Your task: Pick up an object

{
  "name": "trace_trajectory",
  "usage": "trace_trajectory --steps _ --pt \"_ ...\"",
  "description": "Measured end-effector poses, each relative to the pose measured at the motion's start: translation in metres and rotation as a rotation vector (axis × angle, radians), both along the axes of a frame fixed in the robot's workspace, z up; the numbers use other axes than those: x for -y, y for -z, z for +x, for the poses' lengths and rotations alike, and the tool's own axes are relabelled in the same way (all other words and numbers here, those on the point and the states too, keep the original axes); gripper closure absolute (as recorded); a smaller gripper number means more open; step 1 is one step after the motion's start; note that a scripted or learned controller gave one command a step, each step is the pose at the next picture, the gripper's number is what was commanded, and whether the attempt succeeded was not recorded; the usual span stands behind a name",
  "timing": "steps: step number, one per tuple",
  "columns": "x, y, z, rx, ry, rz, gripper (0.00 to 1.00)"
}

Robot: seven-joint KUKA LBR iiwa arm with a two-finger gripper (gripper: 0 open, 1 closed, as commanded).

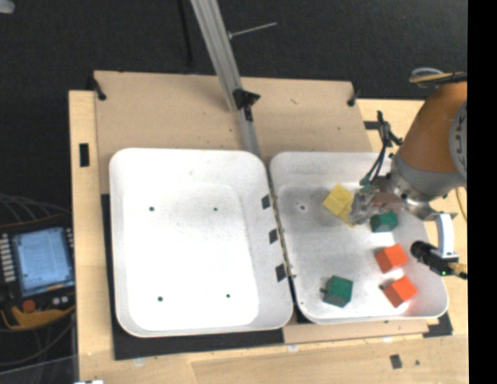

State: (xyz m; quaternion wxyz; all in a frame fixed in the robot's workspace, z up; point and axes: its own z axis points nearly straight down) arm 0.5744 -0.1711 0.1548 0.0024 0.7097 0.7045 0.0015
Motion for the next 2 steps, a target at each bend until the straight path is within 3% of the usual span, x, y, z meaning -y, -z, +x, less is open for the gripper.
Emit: trace_trajectory --steps 1,2 --pt "0.0098 -0.0484 0.0019 0.001 -0.003 -0.001 1.0" --pt "0.0104 -0.0466 0.0027 -0.003 -0.004 0.0 1.0"
